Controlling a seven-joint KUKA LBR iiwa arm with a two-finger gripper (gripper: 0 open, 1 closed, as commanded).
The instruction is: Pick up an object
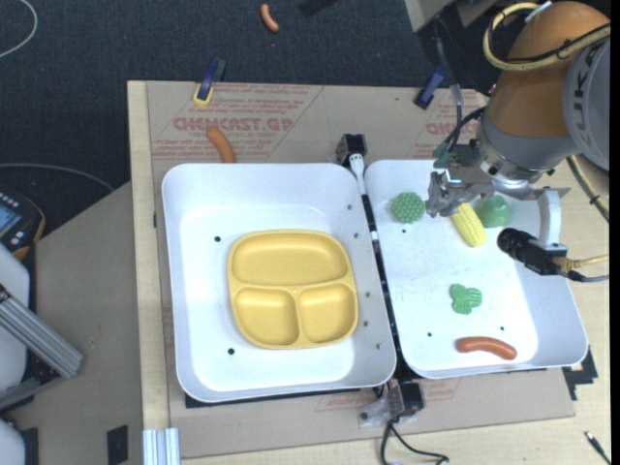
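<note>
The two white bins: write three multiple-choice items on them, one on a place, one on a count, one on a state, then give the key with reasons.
1. Where does the yellow divided tray lie?
A. left bin
B. right bin
C. on the bench outside the bins

2. How many compartments does the tray have?
A. two
B. three
C. five

3. How does the orange sausage in the right bin lie?
A. standing on end
B. flat near the front wall
C. on the tray

Key: 1 A, it sits mid left bin. 2 B, one wide and two small. 3 B, it lies lengthwise by the near wall.

lab (robotics) — clamped bench (291,114), cables (417,444)
</note>
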